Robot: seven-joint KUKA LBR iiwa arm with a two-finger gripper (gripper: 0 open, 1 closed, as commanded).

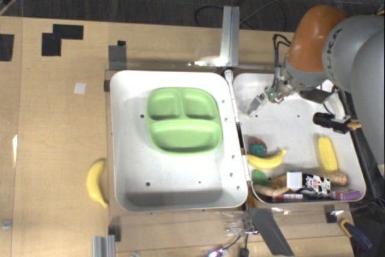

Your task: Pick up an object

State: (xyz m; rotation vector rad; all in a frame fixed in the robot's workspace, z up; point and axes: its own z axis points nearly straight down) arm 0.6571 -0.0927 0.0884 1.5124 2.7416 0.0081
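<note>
My gripper hangs over the far left part of the right bin, over bare white floor. I see nothing in it. Closer to the front of that bin lie a yellow banana, a small red and green ball, a corn cob, a green piece, a white box, a black-and-white patterned item and a purple marker. All of them lie well in front of the gripper.
The left bin holds a green divided plate. A second banana lies on the bench outside the left bin's left wall. A metal post stands behind the gap between the bins.
</note>
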